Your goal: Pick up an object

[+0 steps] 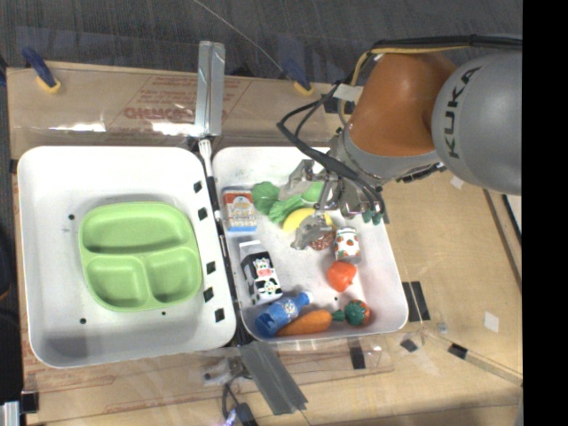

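While the hand (315, 211) hangs low in the right bin (390, 273) — grip state hard to tell, yellow toy (300, 218) and green toy (271, 198) just beside it, orange ball (341, 276) below.

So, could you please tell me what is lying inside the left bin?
A green divided plate lies alone in the left bin, its three compartments bare. Whatever sits beneath the plate is covered.
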{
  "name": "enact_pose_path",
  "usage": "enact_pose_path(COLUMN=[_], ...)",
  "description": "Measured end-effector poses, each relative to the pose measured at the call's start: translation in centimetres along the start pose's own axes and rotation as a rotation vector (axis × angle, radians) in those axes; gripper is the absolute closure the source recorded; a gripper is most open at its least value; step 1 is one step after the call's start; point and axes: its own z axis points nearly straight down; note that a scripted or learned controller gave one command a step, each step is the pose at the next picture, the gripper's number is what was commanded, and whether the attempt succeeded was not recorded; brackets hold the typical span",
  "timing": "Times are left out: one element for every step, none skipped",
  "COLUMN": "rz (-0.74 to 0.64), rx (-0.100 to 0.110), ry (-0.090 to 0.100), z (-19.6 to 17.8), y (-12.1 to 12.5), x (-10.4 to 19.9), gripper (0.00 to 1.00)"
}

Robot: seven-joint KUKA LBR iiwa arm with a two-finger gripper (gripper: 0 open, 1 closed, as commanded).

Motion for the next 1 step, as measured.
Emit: enact_pose_path(rz=[-0.119], rx=[0.004], ry=[-0.022], z=[9.14], y=[1.3], x=[4.4], gripper=[0.0])
